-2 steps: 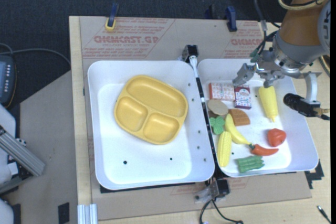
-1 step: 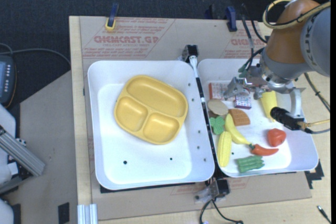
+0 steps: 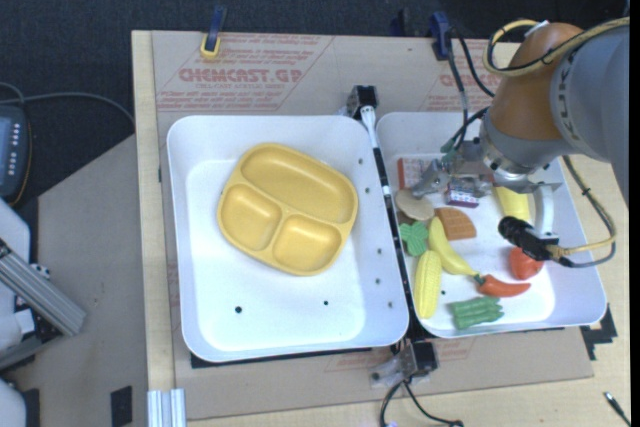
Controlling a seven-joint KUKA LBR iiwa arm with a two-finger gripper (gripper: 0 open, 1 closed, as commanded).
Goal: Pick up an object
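Observation:
My gripper (image 3: 452, 181) is low in the right bin (image 3: 580, 300), over its back part, among toy foods. Just below it lie a beige mushroom-like piece (image 3: 413, 207) and an orange-brown slice (image 3: 458, 223). Further forward are a yellow banana (image 3: 452, 252), a corn cob (image 3: 427, 284), a small green piece (image 3: 413, 237), a green vegetable (image 3: 475, 312), a red chili (image 3: 503, 287) and a red tomato-like piece (image 3: 524, 263). A yellow piece (image 3: 513, 205) lies to the gripper's right. The wrist hides whatever is directly under the gripper.
The left bin (image 3: 200, 305) holds a yellow divided plate (image 3: 288, 208). A black divider strip (image 3: 385, 205) runs between the bins. The grey arm with its orange band (image 3: 530, 85) covers the right bin's back right corner. A black cable (image 3: 560, 255) loops over the right side.

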